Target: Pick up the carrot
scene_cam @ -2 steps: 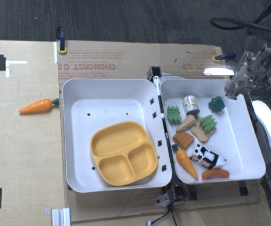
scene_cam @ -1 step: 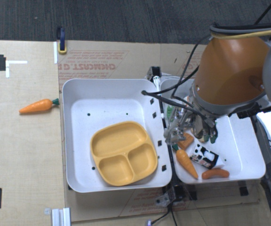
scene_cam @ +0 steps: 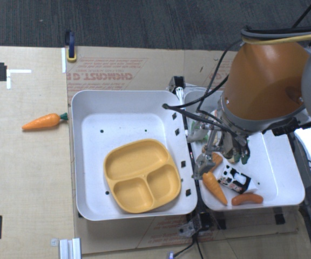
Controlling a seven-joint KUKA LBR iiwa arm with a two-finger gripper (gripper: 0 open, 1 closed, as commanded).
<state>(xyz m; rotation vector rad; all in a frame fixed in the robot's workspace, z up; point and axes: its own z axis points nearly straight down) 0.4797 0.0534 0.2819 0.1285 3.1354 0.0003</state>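
Observation:
An orange carrot (scene_cam: 214,188) lies slantwise in the right bin (scene_cam: 277,169), near its front left corner. My gripper (scene_cam: 214,156) hangs just above the carrot's upper end, under the arm's big orange band (scene_cam: 266,77). A small orange bit (scene_cam: 216,158) shows right at the gripper; what it belongs to is unclear. A second carrot (scene_cam: 42,122) with a green stub lies on the bench, left of the left bin.
The left bin (scene_cam: 90,144) holds a yellow divided plate (scene_cam: 141,175). In the right bin, an orange-red sausage-like piece (scene_cam: 247,199) and a black-and-white item (scene_cam: 235,180) lie beside the carrot. Cables (scene_cam: 198,112) cross the wall between the bins.

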